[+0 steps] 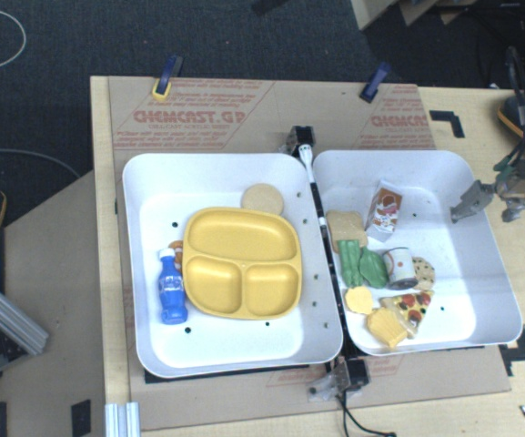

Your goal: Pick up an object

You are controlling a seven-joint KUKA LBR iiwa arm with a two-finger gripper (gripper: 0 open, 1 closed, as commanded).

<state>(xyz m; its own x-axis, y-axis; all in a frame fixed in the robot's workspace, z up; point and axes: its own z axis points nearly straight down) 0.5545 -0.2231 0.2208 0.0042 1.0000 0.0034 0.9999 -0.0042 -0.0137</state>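
A grey arm reaches in from the right, its gripper [491, 208] hanging at the far right rim of the right bin [480, 321]. Its 2 fingers [466, 204] stand apart with nothing between them, and no object has been lifted.

The nearest object is a red-and-white carton [385, 212], tilted near the middle of the right bin and well apart from the gripper. Just left of it lies a tan square [343, 225]. Below these, 2 green pieces [360, 264] lie side by side, with a small can [398, 267] just to their right and a cookie [422, 269] beside the can. Toward the front of that bin are a yellow disc [359, 300], a pizza slice [413, 304] and a yellow block [388, 329], close together.

The left bin [144, 189] holds a yellow tray [242, 262] with 3 compartments, which takes up most of its floor. A tan disc [262, 198] sits at the tray's back edge. A blue bottle [172, 289] lies just beside the tray's left edge. A small orange thing [177, 248] peeks out beside the bottle's cap; what it is cannot be told.

Both bins sit side by side on a board [207, 112] printed with red lettering. It is held by 2 clamps [165, 77] at the back edge.
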